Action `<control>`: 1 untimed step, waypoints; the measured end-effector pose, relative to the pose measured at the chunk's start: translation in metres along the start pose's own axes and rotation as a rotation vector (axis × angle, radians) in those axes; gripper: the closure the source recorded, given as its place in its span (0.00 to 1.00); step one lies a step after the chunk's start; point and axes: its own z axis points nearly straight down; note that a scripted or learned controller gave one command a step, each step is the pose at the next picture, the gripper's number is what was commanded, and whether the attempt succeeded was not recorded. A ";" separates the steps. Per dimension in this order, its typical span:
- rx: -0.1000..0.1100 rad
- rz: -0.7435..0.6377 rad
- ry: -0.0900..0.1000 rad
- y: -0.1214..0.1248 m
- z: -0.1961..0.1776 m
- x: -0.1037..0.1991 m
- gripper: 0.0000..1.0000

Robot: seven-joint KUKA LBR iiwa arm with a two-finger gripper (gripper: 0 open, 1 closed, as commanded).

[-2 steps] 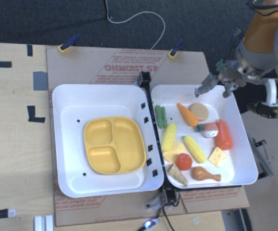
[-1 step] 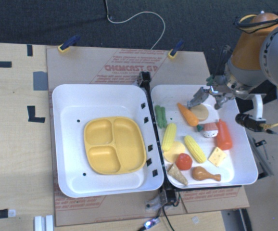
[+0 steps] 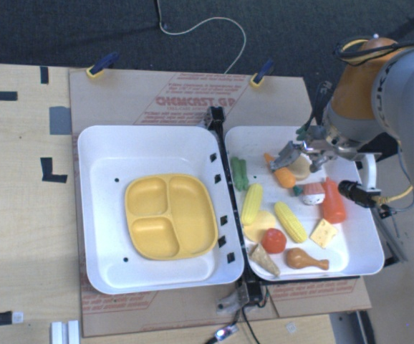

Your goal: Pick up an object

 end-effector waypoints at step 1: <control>-0.001 0.000 0.000 0.005 0.046 -0.003 0.00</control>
